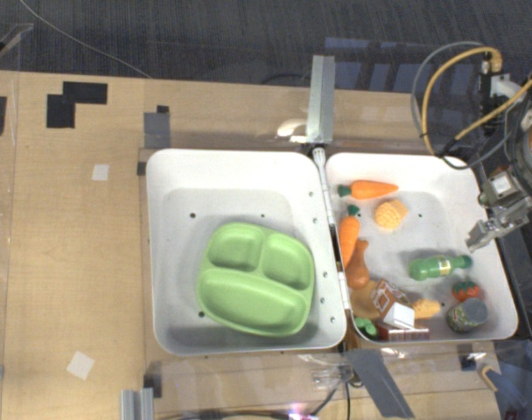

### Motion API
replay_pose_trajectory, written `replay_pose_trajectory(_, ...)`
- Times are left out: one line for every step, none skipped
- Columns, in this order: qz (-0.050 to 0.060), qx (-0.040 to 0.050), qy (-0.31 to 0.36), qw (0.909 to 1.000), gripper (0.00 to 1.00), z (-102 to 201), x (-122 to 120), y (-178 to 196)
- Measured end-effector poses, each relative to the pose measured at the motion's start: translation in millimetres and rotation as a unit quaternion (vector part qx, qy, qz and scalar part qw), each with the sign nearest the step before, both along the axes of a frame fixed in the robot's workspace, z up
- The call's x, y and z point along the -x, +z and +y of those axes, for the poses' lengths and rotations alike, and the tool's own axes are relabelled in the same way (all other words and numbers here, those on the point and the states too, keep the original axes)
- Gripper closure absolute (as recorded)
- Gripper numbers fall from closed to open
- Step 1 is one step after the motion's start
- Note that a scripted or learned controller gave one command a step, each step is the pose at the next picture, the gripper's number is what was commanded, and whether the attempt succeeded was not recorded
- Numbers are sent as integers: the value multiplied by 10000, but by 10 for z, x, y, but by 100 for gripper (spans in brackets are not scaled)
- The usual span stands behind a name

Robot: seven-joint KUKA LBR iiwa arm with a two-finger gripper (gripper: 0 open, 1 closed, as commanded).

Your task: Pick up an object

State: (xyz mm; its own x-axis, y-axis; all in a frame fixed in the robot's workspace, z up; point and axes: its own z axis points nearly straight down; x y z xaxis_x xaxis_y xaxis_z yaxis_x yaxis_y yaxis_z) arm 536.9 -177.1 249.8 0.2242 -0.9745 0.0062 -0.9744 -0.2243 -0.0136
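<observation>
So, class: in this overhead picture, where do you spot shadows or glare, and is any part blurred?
In the camera view, the green plate casts a soft shadow on the left bin along its lower left edge; the green bottle throws a faint shadow in the right bin; a pale glare patch sits on the bench near the metal post; the gripper looks slightly blurred.

arm [530,138] cropped at right edge

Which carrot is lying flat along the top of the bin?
The carrot nearest the bin's far wall lies sideways, leaves pointing left. The other carrot runs lengthwise beside the bin's left wall, below it.
</observation>
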Motion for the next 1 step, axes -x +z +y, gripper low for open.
replay_pose_trajectory(111, -54, 476, 9988, 100, -55, -306, -1398)
